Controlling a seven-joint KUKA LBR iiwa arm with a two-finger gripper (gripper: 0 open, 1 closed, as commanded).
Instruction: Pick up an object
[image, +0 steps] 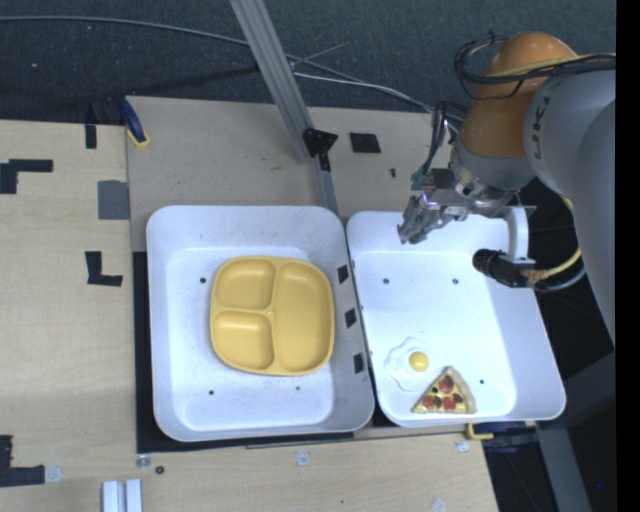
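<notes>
A toy fried egg (408, 362) and a toy pizza slice (446, 393) lie side by side near the front edge of the right bin (450, 300). A yellow divided plate (271, 314) rests in the middle of the left bin (180, 300). My gripper (414, 229) hangs over the back left corner of the right bin, far from the egg and the pizza slice. Nothing shows between its fingers.
A slanted metal post (285, 90) rises behind the bins, close to the gripper's left. Black cables (520, 268) trail from the wrist over the right bin's right rim. Tape marks dot the bench (60, 200) on the left.
</notes>
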